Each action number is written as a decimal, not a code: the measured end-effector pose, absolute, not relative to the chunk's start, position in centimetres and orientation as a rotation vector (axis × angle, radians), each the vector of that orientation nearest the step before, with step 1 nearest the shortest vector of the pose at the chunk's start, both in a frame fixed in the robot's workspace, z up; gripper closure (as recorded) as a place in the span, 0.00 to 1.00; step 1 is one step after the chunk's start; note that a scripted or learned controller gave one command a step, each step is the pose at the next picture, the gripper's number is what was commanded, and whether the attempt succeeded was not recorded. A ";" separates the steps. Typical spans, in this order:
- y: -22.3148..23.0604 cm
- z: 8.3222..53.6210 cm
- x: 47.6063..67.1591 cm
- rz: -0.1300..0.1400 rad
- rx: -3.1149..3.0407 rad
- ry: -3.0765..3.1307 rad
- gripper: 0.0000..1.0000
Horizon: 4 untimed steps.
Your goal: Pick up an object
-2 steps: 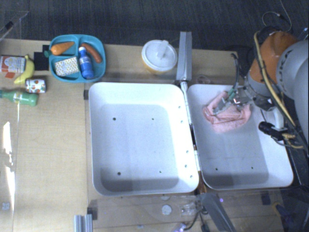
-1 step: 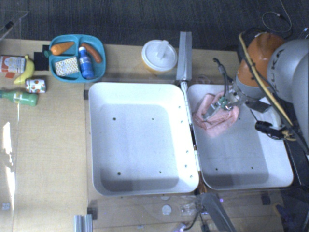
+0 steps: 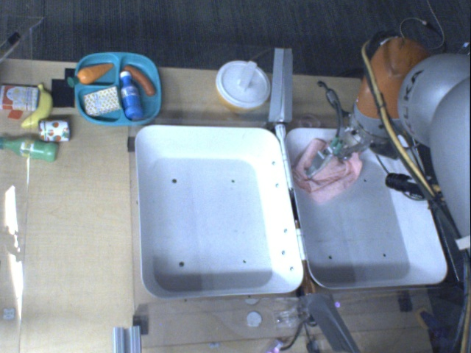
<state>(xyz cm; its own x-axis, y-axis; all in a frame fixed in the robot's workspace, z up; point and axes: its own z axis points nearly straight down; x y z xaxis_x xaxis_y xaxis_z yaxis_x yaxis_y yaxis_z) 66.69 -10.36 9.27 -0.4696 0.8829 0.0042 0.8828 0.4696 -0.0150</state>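
A crumpled pink cloth [image 3: 330,175] lies in the far left part of the right bin [image 3: 383,248], close to the divider between the bins. My gripper [image 3: 326,159] comes in from the right and sits low, right on top of the cloth's upper part. The cloth bunches up around the gripper's tip and hides it. The grey arm with its orange band [image 3: 394,61] stands over the bin's far right corner.
The left bin [image 3: 213,212] sits beside the right one. Behind the bins are a white lidded cup [image 3: 243,85] and a blue divided plate [image 3: 118,88] of toy food. A banana [image 3: 38,107], a can [image 3: 54,130] and a green bottle [image 3: 29,148] lie at the far left.
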 end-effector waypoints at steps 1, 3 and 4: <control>-10.3 9.3 66.6 0.025 -1.558 -2.718 0.00; -11.8 9.3 67.1 -0.009 -1.593 -2.705 1.00; -4.9 19.6 67.0 -0.006 -1.505 -2.765 1.00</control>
